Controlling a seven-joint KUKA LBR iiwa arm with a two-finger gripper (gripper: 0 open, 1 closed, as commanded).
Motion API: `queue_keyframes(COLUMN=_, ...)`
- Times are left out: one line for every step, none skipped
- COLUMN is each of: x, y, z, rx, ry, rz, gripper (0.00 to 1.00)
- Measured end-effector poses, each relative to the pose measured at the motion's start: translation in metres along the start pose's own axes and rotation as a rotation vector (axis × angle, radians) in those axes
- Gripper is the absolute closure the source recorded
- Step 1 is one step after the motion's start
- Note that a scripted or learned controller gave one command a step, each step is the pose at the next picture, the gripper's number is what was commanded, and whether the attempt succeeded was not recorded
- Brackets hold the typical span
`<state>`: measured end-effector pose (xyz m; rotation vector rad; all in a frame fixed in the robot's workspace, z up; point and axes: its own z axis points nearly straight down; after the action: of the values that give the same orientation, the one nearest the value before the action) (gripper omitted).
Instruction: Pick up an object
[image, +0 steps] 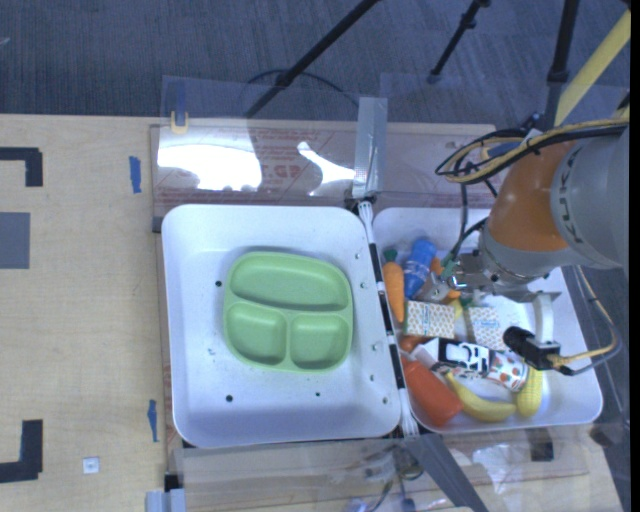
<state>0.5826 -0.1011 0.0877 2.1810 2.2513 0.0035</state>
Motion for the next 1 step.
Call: queue_keyframes(x=0.0, y=0.0014, z=-0.0112, rx=-0.003, ry=0.002, rz=0.003, gripper=1.0)
